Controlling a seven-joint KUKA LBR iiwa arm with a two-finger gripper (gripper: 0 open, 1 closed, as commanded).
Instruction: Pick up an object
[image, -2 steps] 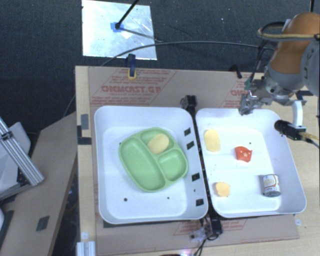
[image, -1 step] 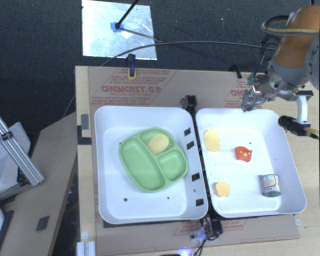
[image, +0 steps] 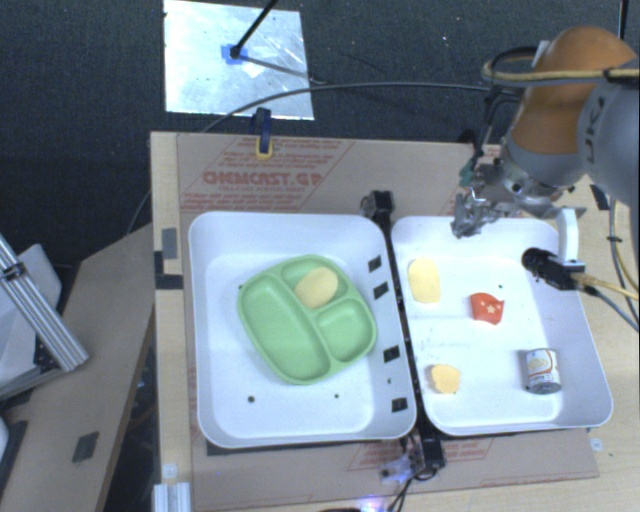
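With the jaws (image: 467, 222) hanging over the right bin's (image: 590, 345) back rim, their opening impossible to tell, and the nearest object, a yellow piece (image: 424, 280), lying just below-left, a straight descent is risking clipping the rim.

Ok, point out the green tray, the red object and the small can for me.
green tray (image: 285, 345): camera view, bare floor of its long compartment.
red object (image: 487, 308): camera view, its middle, in the right bin.
small can (image: 542, 371): camera view, its side wall.

Bright, even light; slight softness
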